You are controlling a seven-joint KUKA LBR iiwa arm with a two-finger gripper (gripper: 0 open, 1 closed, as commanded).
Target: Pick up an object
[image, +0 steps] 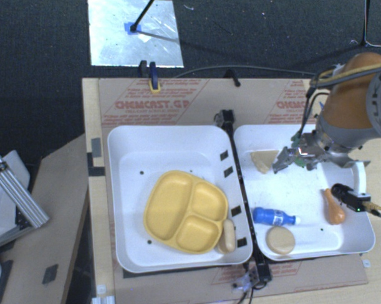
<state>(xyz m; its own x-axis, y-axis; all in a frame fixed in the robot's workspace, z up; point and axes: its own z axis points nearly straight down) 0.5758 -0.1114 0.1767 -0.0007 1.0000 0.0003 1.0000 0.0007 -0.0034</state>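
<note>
Gripper [283, 162] low over the right bin [362, 239], at its far side. Can't tell whether it is clenched or released; nothing visibly grasped. Pale wedge [263, 160] lies just beside the gripper on its left, near the bin's far-left corner. Blue bottle [273, 216] lies on its side nearer the front, round tan disc [280, 240] just in front of it. Orange drumstick-shaped piece [333, 208] toward the right wall. Left bin [126, 181]: yellow divided plate [185, 211], beige oblong piece [227, 235] touching its right edge. Both bins sit on the desk [176, 99].
</note>
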